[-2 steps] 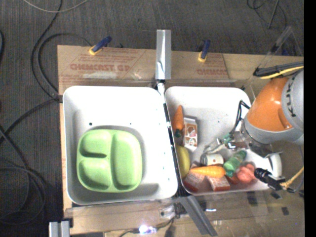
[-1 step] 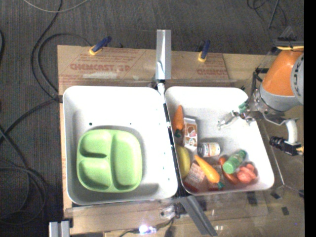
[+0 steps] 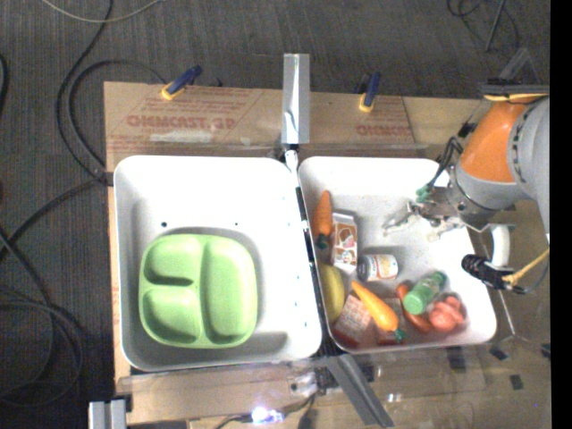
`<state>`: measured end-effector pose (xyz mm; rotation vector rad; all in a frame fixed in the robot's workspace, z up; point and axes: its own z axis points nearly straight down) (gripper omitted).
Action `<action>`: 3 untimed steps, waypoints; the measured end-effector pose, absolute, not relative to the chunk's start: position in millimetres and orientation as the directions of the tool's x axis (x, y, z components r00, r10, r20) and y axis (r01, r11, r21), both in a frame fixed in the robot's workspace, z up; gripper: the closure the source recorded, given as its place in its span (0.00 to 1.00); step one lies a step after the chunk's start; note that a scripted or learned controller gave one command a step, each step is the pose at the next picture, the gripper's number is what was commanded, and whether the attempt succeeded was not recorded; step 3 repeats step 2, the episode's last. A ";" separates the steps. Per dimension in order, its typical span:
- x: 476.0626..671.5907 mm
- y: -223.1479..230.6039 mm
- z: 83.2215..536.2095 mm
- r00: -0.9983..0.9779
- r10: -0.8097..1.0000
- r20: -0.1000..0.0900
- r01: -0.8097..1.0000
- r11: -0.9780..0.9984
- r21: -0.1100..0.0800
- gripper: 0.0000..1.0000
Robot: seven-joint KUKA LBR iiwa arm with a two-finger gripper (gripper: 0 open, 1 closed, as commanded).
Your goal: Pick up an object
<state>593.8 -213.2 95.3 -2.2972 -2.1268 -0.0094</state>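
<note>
The right bin (image 3: 375, 175) holds several toy foods. An orange carrot (image 3: 323, 214) lies along its left wall, with a small printed carton (image 3: 344, 242) and a little can (image 3: 382, 266) beside it. Toward the front lie a yellow fruit (image 3: 332, 291), a second carrot (image 3: 375, 304), a red packet (image 3: 353, 322), a green bottle (image 3: 424, 293) and red pieces (image 3: 447, 313). My gripper (image 3: 416, 216) hangs over the bare back part of this bin, right of the carton and above the can. It is open, with nothing between its fingers.
The left bin (image 3: 179, 172) contains a green divided plate (image 3: 198, 289). A metal post (image 3: 296, 96) stands behind the seam between the bins. Two clamps (image 3: 181, 81) (image 3: 367, 90) hold the cardboard at the back. The arm's orange band (image 3: 500, 141) is at the right.
</note>
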 end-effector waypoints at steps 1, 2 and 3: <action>613.3 -206.6 111.5 0.259 0.966 -0.002 0.966 -0.259 -0.007 0.00; 612.7 -170.5 89.6 0.373 0.928 -0.006 0.928 -0.373 0.011 0.00; 612.7 -170.5 89.6 0.373 0.928 -0.006 0.928 -0.373 0.011 0.00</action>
